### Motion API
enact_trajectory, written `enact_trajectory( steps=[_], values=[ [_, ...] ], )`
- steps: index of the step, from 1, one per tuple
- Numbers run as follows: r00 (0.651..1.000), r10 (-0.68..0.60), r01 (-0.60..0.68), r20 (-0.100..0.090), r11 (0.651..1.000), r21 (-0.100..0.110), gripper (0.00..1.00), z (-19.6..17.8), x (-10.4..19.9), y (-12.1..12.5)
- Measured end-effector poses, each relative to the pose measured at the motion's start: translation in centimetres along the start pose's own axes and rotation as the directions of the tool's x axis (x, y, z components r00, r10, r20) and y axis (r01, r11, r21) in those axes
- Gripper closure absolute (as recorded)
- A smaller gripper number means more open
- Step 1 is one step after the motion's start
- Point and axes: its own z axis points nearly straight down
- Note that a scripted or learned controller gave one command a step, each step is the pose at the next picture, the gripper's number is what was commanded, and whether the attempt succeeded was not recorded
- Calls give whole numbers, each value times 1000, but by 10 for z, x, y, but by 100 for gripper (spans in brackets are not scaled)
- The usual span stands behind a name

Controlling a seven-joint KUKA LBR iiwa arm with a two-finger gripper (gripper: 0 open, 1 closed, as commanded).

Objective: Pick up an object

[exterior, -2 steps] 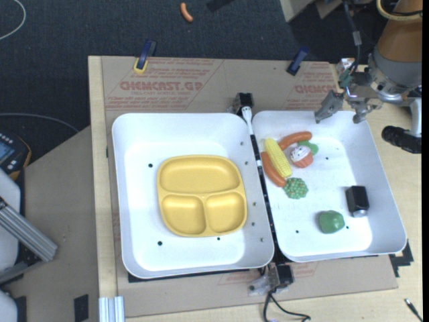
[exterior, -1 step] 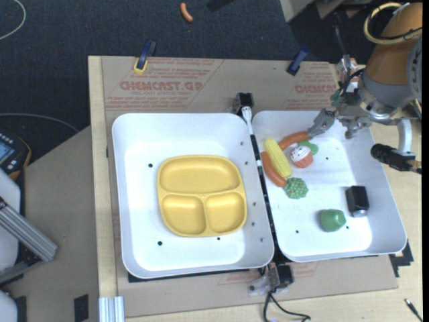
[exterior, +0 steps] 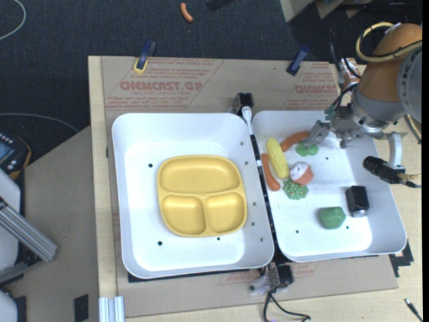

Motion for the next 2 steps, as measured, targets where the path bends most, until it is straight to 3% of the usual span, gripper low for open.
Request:
enact_trajectory(
  steps=[1,2],
  values=[
    [1000,-3,3,-3,1000,9,0,34,1,0],
    [1000,-4,4,-1,1000,3,100,20,1,1]
  ],
)
